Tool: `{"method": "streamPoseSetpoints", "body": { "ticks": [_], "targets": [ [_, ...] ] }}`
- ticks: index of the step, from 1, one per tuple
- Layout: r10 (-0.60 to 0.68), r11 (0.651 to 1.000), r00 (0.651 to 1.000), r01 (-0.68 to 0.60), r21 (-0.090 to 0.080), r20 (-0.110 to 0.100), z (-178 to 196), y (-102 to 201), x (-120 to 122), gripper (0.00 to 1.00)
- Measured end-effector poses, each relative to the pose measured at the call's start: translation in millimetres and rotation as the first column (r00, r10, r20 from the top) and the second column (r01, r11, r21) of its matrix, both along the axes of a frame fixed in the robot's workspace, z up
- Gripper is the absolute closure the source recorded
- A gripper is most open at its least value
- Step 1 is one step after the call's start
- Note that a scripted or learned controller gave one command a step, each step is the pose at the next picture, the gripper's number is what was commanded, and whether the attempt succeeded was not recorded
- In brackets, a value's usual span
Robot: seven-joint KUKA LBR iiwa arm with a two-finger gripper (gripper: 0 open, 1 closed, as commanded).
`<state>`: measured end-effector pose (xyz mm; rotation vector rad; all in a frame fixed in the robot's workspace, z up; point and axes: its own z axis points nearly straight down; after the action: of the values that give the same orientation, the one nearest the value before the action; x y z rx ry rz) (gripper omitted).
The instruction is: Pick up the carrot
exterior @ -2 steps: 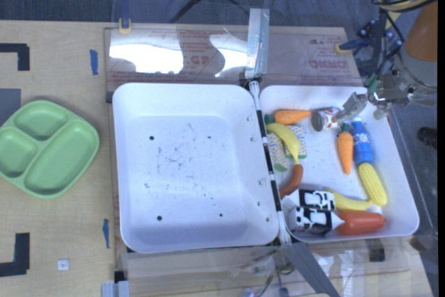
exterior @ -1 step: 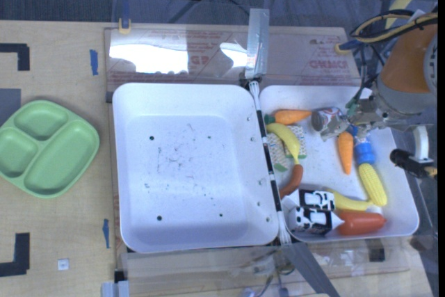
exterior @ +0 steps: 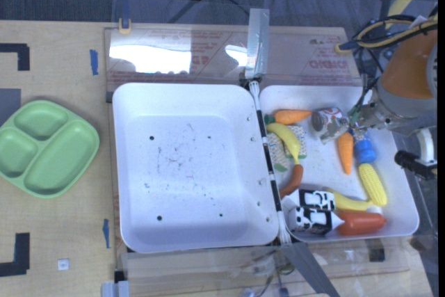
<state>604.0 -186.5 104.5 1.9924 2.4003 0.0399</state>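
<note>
Taking the right bin (exterior: pixel 410 209) as the landmark: along its near rim lie a black-and-white toy cow (exterior: pixel 314 211) and a red sausage (exterior: pixel 359 222), with a corn cob (exterior: pixel 372 182) just behind. Past these, at mid-bin, the carrot (exterior: pixel 345 152) lies on the floor, tip toward the near rim, a blue bottle (exterior: pixel 364 150) just beside it. A second carrot (exterior: pixel 293 117) rests toward the far rim, beside a banana (exterior: pixel 288 140). The end effector (exterior: pixel 361 120) hangs just beyond the first carrot's top; whether it is released or clenched I cannot tell. Crowding could spoil a grasp: the bottle might get nudged or caught instead.
</note>
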Motion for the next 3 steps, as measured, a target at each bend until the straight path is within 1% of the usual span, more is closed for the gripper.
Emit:
{"method": "streamPoseSetpoints", "body": {
  "ticks": [1, 2, 3],
  "targets": [
    [0.002, 1.0, 1.0, -0.002, -0.011, 0.013, 10.7, -3.0, 3.5, 1.0],
    [0.001, 1.0, 1.0, -0.001, -0.011, 0.013, 10.7, -3.1, 3.5, 0.0],
    [0.05, 0.999, 0.999, -0.05, -0.005, -0.008, -10.7, -11.6, -55.2, 0.0]
  ]
}}
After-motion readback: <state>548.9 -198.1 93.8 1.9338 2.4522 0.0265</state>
